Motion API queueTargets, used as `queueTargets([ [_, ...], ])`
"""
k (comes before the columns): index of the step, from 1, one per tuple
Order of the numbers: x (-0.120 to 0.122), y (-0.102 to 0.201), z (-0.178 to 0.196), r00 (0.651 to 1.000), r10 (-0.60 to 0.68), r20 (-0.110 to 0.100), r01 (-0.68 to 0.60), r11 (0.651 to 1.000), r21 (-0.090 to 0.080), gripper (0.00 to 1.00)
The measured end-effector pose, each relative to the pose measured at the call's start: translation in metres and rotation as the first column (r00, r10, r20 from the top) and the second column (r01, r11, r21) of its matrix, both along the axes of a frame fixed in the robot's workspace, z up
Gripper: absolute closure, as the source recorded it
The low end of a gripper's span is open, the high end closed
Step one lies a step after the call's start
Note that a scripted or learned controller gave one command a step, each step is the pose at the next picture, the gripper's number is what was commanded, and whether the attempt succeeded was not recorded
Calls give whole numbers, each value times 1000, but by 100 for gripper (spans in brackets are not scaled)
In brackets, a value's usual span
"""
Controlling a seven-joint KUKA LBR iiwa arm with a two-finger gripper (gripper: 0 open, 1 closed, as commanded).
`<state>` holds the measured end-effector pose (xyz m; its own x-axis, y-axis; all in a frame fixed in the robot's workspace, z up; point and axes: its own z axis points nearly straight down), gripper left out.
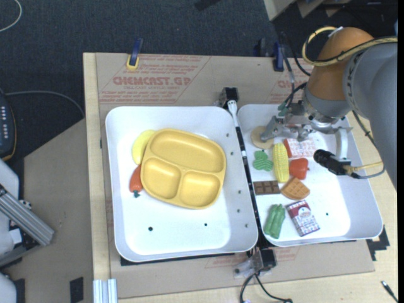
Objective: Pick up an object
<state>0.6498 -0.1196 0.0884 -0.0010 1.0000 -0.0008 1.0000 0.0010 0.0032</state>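
Note:
My gripper (291, 127) hangs over the back part of the right bin (360, 213), below the orange wrist band. Just under and in front of it lie a tan round cookie (259, 136), a red and white card (303, 147) and a yellow corn cob (280, 159). Beside the corn are a green leafy piece (262, 161) and a red pepper (298, 167). Nearer the front lie a chocolate bar (266, 187), an orange wedge (295, 189), a green pickle (274, 220) and a small red box (302, 218). Nothing is visibly held.
The left bin (177, 238) holds a yellow divided tray (183, 167), with a yellow fruit (141, 145) and a red-orange vegetable (136, 180) tucked at its left side. A black part with cables (329, 160) sticks out right of the pepper.

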Motion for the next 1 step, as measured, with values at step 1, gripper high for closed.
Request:
queueTargets([
  [1, 3, -2, 16, 1000, -1, 13, 1, 1000, -7, 100],
])
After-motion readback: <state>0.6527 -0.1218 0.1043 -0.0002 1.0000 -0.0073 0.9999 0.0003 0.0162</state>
